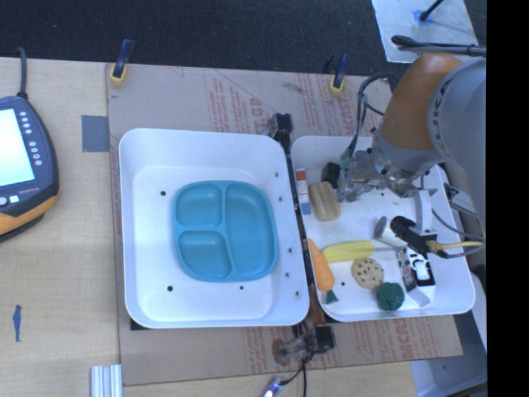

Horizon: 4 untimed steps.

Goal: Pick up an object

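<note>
The hand [361, 182] sat low in the right bin [450, 304], mostly buried under the arm's wrist [413, 114] — couldn't tell its state. Just left of it lay a tan block [324, 201]. Lower down: corn [351, 250], cookie [367, 272], carrot [321, 270], green lump [391, 296]. The left bin [140, 222] held a blue plate [225, 230].
</note>
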Tool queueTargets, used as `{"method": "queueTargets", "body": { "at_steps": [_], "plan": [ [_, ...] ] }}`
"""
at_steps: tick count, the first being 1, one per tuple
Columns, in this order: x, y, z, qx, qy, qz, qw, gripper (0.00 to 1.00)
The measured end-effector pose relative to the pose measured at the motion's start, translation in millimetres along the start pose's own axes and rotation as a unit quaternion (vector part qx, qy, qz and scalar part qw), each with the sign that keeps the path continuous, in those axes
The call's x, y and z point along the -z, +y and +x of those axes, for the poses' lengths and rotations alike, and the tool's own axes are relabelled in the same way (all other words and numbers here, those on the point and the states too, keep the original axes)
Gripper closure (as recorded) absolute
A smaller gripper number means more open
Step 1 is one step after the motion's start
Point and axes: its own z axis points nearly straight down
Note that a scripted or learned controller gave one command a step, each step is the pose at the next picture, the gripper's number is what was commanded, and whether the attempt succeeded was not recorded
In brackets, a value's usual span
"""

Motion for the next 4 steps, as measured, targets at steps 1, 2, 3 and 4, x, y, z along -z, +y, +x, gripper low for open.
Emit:
{"method": "queueTargets", "body": {
  "at_steps": [1,2,3,4],
  "plan": [
    [-26.5,-59.6,-39.6,0.001,0.0,-0.001,1.0,0.0],
    [-27.4,43.0,-14.8,-0.001,0.001,0.012,0.9999,0.0],
    [74.6,-47.8,5.8,-0.001,0.001,-0.001,1.0,0.0],
    [-5.8,-117.0,-53.2,0.0,0.0,-0.001,1.0,0.0]
  ]
}}
